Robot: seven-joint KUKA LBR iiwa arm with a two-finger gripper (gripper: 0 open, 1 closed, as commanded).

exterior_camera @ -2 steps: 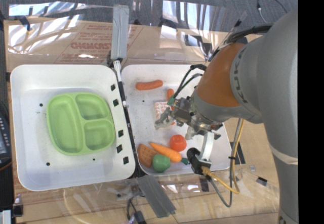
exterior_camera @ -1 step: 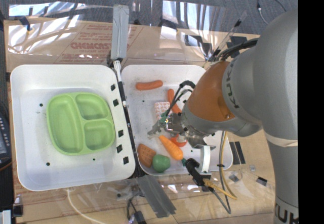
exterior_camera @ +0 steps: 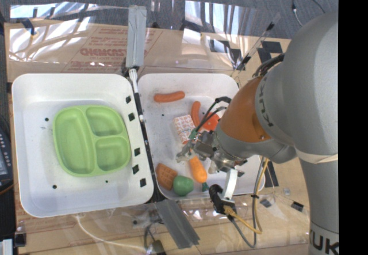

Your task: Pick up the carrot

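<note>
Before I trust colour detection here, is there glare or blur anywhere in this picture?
Camera view: bright glare streaks on the clear sheet behind the bins; both bins evenly lit; the carrot is sharp with soft shadow; the arm, close to the lens, looks slightly soft.

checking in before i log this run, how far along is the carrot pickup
Done: the arm has reached into the right bin and the claw sits right above the carrot. In hand: closing on it; I cannot tell whether the carrot is gripped. It appears to lie on the bin floor beside the green vegetable and waffle piece. Left: a secure grasp and the lift.
</note>
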